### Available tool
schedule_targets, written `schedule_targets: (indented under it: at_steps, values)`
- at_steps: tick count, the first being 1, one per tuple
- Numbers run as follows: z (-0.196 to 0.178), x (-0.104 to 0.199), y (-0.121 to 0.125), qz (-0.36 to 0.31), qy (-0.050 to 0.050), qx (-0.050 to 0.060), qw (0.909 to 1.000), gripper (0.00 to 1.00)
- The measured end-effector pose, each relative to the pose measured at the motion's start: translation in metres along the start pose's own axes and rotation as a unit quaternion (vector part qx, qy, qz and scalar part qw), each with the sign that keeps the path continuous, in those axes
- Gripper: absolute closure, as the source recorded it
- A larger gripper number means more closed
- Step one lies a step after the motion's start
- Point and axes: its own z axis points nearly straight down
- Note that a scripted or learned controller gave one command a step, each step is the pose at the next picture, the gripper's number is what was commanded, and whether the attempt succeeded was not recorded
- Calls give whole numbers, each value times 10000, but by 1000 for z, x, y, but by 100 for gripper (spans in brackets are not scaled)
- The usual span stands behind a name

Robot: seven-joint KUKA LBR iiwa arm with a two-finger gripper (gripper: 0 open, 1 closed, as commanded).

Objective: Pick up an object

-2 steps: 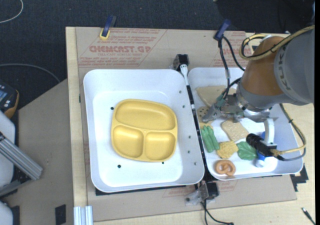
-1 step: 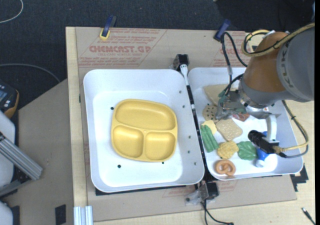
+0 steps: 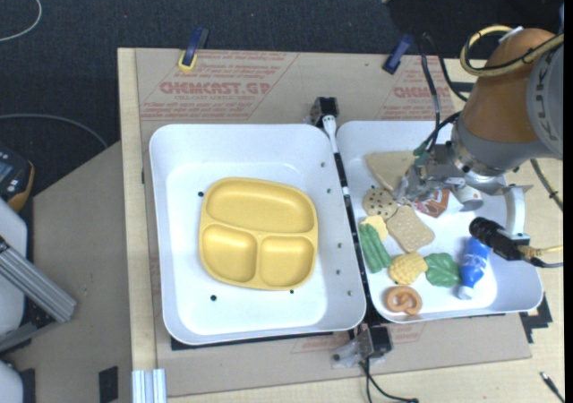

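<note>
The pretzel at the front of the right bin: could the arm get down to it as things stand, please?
Probably yes. The pretzel lies uncovered near the right bin's front rim, with corn just behind it; the gripper is at the bin's far side.

The arm (image 3: 528,97) at the right of the frame is big, round and grey, with an orange band; black and yellow cables loop over it; the gripper (image 3: 423,179) is small, silver metal.

yellow tray (image 3: 258,233) in white bin (image 3: 170,213); blue bottle (image 3: 472,267), green leaf (image 3: 440,269), orange-banded grey arm (image 3: 510,97).
</note>
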Motion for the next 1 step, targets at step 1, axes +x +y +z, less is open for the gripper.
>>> schedule_targets:
  at_steps: [1]
  values:
    - [-59, 9, 5, -18, 5, -9, 10000, 100]
